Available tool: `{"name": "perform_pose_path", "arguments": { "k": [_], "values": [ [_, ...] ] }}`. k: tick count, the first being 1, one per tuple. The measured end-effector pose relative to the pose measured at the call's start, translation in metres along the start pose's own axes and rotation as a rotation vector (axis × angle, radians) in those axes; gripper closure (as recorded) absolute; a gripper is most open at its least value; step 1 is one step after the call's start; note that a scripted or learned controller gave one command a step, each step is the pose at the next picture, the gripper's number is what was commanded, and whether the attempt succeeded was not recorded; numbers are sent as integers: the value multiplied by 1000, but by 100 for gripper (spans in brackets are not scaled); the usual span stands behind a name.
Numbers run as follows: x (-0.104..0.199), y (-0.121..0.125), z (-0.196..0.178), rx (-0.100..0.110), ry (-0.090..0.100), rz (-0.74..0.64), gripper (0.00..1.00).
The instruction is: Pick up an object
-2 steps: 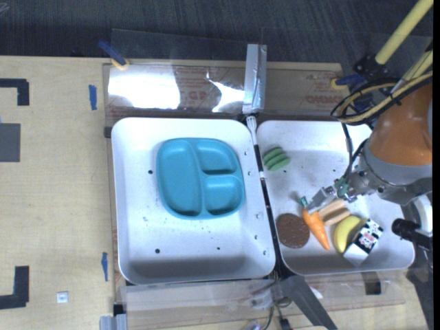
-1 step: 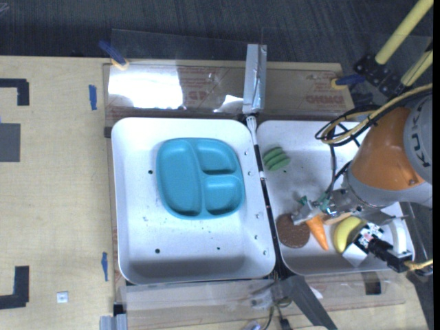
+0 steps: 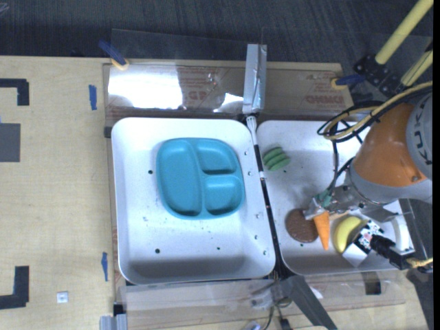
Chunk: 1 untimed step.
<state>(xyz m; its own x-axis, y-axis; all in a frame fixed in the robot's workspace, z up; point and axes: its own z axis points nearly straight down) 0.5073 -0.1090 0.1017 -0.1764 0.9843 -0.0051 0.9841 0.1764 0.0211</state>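
Claw (image 3: pixel 323 203) low in right bin (image 3: pixel 302 153), lower right of frame, finger state cannot be told, largely masked by arm (image 3: pixel 388 153), orange carrot (image 3: pixel 322 229), brown disc (image 3: pixel 300 226) and yellow banana (image 3: pixel 344 231) just below, green item (image 3: pixel 276 159) apart, blue tray (image 3: pixel 201 177) in left bin (image 3: pixel 130 184).

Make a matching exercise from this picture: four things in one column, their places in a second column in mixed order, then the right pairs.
Things:
1. blue tray
2. green object
3. brown disc
4. banana

Places:
A. right bin, near its upper left
B. right bin, just left of the carrot
C. middle of the left bin
D. right bin, just right of the carrot

Pairs: 1-C, 2-A, 3-B, 4-D
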Motion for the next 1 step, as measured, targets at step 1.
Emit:
{"name": "perform_pose_path", "arguments": {
  "k": [1],
  "values": [
    [39, 54, -81, 20, 4, 138, 100]
  ]
}}
